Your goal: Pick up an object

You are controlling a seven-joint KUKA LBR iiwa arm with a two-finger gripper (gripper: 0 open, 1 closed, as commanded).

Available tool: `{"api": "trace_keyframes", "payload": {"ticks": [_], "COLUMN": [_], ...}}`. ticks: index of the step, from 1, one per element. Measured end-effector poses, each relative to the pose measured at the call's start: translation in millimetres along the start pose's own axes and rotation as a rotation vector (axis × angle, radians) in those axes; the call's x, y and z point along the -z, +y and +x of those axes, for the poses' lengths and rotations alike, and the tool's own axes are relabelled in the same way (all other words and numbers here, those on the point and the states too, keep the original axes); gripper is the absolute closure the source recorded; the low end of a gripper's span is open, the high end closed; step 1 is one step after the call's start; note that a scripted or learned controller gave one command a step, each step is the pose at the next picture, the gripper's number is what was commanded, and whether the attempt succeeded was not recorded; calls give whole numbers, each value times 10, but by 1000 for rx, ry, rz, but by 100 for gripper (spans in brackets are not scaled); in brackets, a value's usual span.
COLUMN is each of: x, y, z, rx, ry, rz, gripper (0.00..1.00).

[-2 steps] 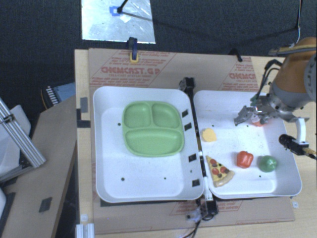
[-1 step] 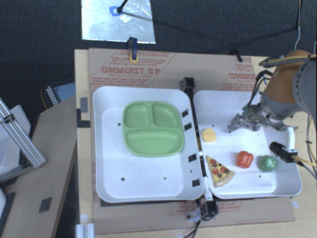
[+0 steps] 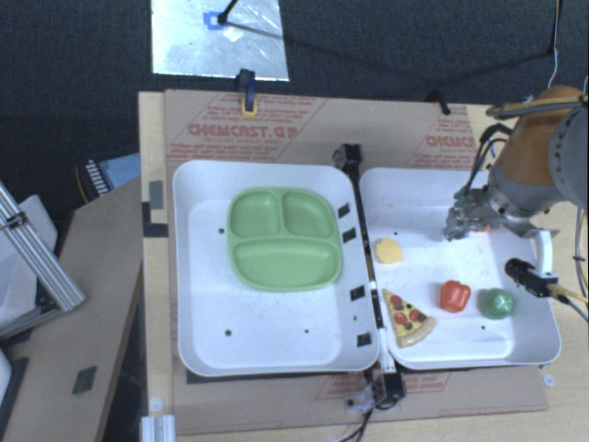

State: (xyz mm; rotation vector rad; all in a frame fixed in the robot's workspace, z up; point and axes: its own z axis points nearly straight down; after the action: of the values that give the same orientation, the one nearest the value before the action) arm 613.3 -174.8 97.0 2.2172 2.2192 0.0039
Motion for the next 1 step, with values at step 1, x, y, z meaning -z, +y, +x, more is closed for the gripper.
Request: {"api": "trace_keyframes", "payload": {"ticks": [1], "x": [445], "y": [57], "z": [-17], "rx": [3], "ry": [0], "rz": [-1], "gripper": [100]}}
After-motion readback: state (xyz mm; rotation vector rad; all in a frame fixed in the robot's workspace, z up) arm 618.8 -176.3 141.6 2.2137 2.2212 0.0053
